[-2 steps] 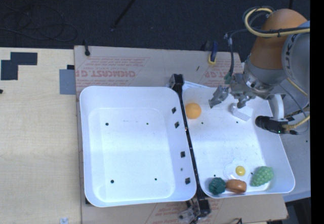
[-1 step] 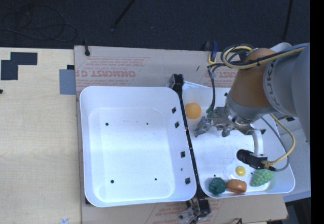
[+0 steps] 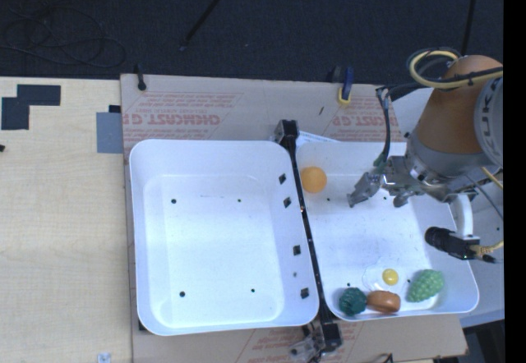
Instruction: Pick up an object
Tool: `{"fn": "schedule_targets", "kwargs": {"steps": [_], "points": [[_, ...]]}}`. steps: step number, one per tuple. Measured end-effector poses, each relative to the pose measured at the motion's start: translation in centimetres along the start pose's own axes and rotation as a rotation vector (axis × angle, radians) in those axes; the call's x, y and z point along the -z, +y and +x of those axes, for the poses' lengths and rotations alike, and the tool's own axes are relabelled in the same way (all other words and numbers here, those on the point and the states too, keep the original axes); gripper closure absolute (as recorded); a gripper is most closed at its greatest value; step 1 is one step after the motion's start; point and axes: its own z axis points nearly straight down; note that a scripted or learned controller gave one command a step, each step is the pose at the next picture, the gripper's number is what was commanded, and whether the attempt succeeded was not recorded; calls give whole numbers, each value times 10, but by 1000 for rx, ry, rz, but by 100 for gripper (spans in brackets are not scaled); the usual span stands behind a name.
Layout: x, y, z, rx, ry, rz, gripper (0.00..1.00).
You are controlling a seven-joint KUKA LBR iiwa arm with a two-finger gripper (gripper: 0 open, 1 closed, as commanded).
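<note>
The right bin [image 3: 460, 304] holds an orange ball [image 3: 313, 180] near its far left corner. Along its near wall lie a dark green lump [image 3: 353, 300], an orange-brown piece [image 3: 383, 300], a light green bumpy fruit [image 3: 425, 285] and a small yellow piece [image 3: 389, 277] on a white disc. My gripper [image 3: 380, 195] hangs over the far middle of this bin, right of the ball and apart from it. Its two grey fingers [image 3: 359, 192] stand spread, open, with nothing between them.
The left bin [image 3: 140, 189] adjoins the right one along a black divider [image 3: 300, 222]. A black cylindrical part [image 3: 450, 242] juts over the right bin's right side below the arm. A blue and yellow clamp [image 3: 345, 86] sits at the cardboard's far edge.
</note>
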Motion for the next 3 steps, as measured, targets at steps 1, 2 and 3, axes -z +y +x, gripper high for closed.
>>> {"fn": "schedule_targets", "kwargs": {"steps": [1, 2, 3], "points": [[-63, 62, 15, 6, -1, 11, 0], [-88, 52, 25, 2, 2, 6, 0], [-77, 53, 23, 0, 2, 6, 100]]}}
